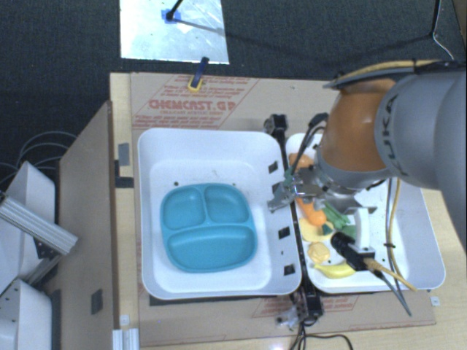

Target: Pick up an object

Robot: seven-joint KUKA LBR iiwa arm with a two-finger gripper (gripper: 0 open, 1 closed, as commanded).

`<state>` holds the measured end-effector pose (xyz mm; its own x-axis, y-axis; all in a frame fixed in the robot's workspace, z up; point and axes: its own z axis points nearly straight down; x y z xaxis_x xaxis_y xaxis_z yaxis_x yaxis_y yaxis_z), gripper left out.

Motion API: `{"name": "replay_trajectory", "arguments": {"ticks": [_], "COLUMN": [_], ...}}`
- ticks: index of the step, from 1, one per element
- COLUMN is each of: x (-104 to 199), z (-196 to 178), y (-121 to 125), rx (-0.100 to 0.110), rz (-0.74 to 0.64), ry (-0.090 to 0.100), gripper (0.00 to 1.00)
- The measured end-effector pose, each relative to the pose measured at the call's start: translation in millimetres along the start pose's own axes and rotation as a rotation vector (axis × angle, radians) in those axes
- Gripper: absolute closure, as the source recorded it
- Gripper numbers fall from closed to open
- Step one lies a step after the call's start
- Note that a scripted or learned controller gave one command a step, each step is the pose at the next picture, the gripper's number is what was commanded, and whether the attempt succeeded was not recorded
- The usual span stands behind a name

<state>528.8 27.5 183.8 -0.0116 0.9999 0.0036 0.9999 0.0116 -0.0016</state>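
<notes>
My gripper reaches down into the left part of the right bin, mostly covered by the grey and orange wrist above it. Right around it lies a heap of small toy foods. An orange piece and a green piece lie against the gripper. A pale yellow piece and a yellow banana lie nearer the front. Another orange piece peeks out behind the wrist. I cannot see whether anything is held.
The left bin holds a blue divided plate. A black divider with clips runs between the bins. Cables trail over the right bin's front. A sheet of foil lies on the floor behind the bench.
</notes>
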Motion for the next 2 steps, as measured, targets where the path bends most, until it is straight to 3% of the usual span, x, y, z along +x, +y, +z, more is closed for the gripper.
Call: {"name": "replay_trajectory", "arguments": {"ticks": [1,2], "x": [-68,-120], "z": [-1,104], "y": [-45,-44], "rx": [0.000,-0.001], "rz": [0.017,0.016], "ry": [-0.006,-0.005], "gripper": [0.00,0.00]}}
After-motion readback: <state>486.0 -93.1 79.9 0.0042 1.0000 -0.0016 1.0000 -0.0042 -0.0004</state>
